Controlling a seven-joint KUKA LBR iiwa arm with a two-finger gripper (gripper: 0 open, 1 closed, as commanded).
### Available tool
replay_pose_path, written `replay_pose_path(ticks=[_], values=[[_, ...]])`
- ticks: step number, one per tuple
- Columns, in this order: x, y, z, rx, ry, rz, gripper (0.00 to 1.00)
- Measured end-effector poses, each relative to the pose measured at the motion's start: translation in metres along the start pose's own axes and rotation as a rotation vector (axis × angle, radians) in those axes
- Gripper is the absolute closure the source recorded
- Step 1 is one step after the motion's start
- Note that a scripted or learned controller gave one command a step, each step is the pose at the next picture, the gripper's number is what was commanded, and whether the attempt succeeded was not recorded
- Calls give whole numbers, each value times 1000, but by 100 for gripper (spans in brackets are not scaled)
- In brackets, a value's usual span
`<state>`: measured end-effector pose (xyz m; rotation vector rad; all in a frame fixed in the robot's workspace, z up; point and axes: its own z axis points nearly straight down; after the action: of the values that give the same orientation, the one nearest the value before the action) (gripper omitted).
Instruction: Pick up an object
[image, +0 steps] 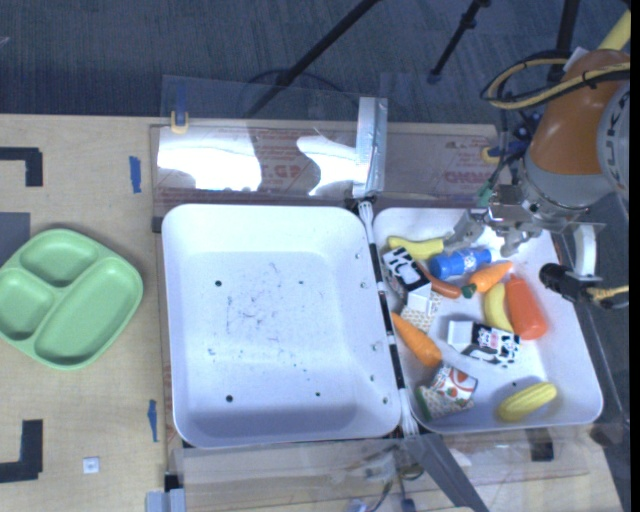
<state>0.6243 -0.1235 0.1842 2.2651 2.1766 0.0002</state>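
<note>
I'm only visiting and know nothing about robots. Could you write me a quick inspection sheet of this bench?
Surface: wooden bench, two white bins; left bin bare inside.
Job's things: right bin holds toys: blue bottle, carrot, lemon, bananas, small cartons.
Clutter: green divided plate on the bench's left.
Grippers: gripper over the right bin's far edge, holding nothing.
Cables: yellow and black loops on the arm.
Surroundings: dark floor, stand legs.

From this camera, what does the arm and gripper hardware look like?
Arm: grey body with a broad orange band above the wrist. Yellow and black cables loop beside it. Gripper: small, metallic grey, two thin fingers.
</note>
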Motion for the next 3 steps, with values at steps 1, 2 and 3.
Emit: replay_pose_path(ticks=[1,2,3], values=[[-13,4,95,-9,-2,-157,0],[22,-47,66,0,1,-137,0],[-45,-126,96,1,1,-97,0]])
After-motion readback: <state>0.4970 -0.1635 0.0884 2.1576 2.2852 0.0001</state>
